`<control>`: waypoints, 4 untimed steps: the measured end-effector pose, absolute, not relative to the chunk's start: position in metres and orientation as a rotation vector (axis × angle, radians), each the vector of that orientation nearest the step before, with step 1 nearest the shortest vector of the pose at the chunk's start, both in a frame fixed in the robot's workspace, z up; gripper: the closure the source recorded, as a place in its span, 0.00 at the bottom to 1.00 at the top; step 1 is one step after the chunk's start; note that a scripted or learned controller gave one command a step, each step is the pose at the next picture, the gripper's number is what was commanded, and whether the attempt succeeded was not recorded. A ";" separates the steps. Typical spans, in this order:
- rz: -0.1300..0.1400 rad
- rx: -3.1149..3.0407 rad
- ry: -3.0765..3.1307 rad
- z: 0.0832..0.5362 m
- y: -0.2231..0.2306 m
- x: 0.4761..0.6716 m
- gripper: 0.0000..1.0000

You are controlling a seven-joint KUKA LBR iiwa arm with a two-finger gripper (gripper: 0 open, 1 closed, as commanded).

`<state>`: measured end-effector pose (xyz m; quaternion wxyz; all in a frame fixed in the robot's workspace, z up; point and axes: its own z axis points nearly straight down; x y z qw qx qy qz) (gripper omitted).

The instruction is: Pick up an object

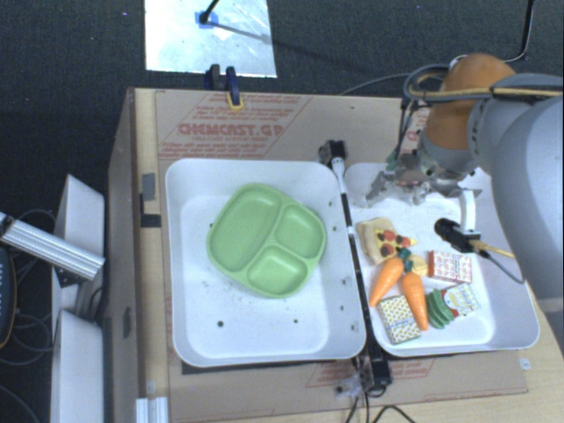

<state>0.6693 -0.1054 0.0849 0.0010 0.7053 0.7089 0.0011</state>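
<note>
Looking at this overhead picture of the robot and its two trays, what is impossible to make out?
- End effector: small and blurred in the camera view, so whether it is open or shut is unclear.
- Right bin: its far right part is covered by the grey arm.
- Small printed cards: print too small to read.
- Green divided plate in the left bin: covers the floor beneath.

Two bins (189, 342) — one plate (267, 239), two carrots (401, 287).
</note>
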 end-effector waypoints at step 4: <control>0.003 2.214 2.225 0.085 -0.091 0.669 0.00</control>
